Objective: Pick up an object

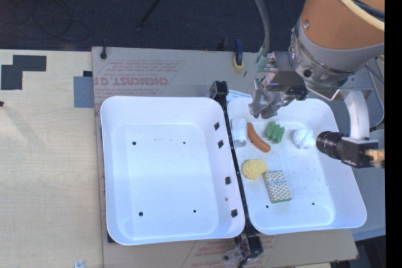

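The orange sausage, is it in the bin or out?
In. The orange sausage lies on the floor of the right bin, beside the green toy.

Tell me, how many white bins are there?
2. Left bin lies beside the right bin, which holds the toys; they touch in the middle.

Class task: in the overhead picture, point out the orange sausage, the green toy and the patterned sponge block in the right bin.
orange sausage (258, 137), camera view, middle of its length.
green toy (274, 131), camera view, centre of its top.
patterned sponge block (277, 186), camera view, middle of its top face.
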You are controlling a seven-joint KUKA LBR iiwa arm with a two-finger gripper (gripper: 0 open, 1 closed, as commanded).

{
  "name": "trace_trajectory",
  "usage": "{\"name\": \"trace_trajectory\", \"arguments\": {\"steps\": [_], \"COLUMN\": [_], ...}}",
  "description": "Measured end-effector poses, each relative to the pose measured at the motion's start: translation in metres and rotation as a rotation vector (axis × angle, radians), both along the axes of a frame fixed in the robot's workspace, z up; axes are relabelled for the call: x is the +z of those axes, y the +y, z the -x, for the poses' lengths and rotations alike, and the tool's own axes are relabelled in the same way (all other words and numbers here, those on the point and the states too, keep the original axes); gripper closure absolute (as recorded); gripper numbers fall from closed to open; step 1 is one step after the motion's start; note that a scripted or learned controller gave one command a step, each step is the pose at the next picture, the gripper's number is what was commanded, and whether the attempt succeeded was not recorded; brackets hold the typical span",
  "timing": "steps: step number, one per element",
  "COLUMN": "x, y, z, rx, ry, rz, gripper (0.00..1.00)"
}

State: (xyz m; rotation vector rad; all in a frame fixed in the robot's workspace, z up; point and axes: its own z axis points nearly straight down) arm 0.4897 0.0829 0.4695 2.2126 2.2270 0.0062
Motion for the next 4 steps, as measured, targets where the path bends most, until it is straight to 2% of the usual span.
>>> {"name": "trace_trajectory", "arguments": {"steps": [2, 3, 4], "x": [0.049, -0.013, -0.205], "y": [0.097, 0.143, 0.16], "z": [-0.046, -0.026, 0.018], "rx": [-0.003, -0.001, -0.006], "ry": [0.005, 0.015, 0.026], "rz": [0.001, 0.005, 0.011], "gripper": [1.0, 1.0, 1.0]}}
